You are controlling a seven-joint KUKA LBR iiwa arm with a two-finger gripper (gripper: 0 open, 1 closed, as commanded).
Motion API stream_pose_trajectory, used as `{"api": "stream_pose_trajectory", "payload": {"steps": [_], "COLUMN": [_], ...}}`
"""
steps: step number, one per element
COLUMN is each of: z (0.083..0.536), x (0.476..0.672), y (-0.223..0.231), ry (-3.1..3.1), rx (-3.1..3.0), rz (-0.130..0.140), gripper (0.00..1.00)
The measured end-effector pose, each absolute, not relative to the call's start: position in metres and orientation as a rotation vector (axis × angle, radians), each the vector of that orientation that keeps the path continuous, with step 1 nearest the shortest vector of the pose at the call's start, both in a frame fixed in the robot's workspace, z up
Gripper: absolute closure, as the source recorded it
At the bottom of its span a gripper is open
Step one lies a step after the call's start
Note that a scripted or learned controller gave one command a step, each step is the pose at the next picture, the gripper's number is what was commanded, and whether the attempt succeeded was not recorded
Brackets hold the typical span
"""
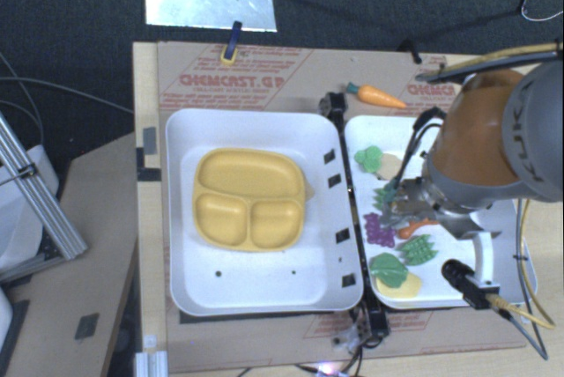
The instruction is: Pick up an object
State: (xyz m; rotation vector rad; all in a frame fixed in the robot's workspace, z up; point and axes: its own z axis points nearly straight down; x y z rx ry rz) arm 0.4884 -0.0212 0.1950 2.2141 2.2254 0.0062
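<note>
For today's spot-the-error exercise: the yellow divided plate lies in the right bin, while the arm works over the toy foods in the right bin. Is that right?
Not quite. The camera view shows the yellow divided plate in the left bin, not the right one. The rest stands: the arm works over the toy foods in the right bin.

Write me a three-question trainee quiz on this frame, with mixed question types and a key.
1. True or false: the yellow divided plate lies in the left bin.
2. Where is the toy carrot? A) in the left bin B) on the cardboard behind the right bin C) on the plate
3. Fill in: the gripper is over the ____ bin, near the purple grapes.

Key: 1 true; 2 B; 3 right.
</note>
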Motion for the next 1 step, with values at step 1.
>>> {"api": "stream_pose_trajectory", "payload": {"steps": [1], "z": [0.1946], "x": [0.4883], "y": [-0.0211], "ry": [2.224], "rx": [2.217], "rz": [0.006], "gripper": [0.0]}}
